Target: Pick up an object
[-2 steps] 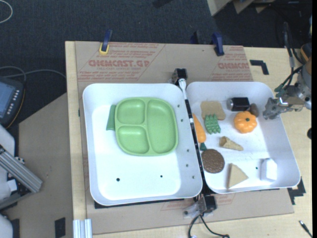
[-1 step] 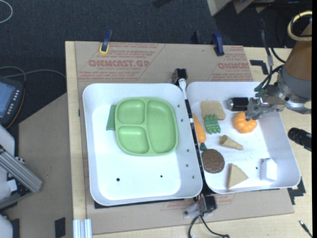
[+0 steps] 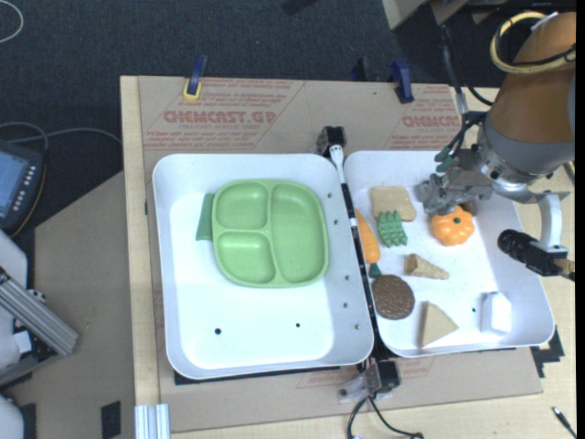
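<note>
My gripper hangs over the back of the right bin, below the grey wrist and orange band. Directly under and in front of it sits a small orange pumpkin-like fruit; the gripper's lower end overlaps the fruit's top in this view, and I cannot tell whether they touch. Other items in the right bin are a tan bread slice, a green ridged toy, an orange carrot, a small tan wedge, a brown round cookie, a tan triangle and a white block.
The left bin holds a green divided plate. A black cylindrical part juts over the right bin's right side. Blue and yellow clamps pin the cardboard at the back. Bare floor lies at the front of the left bin.
</note>
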`<state>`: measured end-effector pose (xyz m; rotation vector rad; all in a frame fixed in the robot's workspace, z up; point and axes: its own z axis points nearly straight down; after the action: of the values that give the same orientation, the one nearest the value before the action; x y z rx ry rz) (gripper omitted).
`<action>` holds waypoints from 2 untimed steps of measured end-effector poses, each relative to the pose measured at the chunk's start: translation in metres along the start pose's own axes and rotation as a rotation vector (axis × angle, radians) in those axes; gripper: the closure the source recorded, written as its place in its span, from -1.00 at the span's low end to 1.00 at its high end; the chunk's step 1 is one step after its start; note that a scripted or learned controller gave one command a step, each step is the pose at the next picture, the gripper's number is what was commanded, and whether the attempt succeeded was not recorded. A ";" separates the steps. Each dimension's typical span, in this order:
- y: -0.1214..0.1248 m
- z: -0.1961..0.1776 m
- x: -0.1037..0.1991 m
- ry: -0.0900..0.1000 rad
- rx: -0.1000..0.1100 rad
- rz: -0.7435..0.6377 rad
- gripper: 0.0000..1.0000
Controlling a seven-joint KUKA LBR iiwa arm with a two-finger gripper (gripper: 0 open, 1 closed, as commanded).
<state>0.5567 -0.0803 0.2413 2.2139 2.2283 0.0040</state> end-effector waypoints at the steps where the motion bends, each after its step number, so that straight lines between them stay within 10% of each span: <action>1: -0.005 0.016 0.054 0.002 0.005 0.000 1.00; 2: -0.004 0.006 0.106 0.000 0.000 0.000 1.00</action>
<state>0.5522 0.0252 0.2352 2.2140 2.2279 0.0043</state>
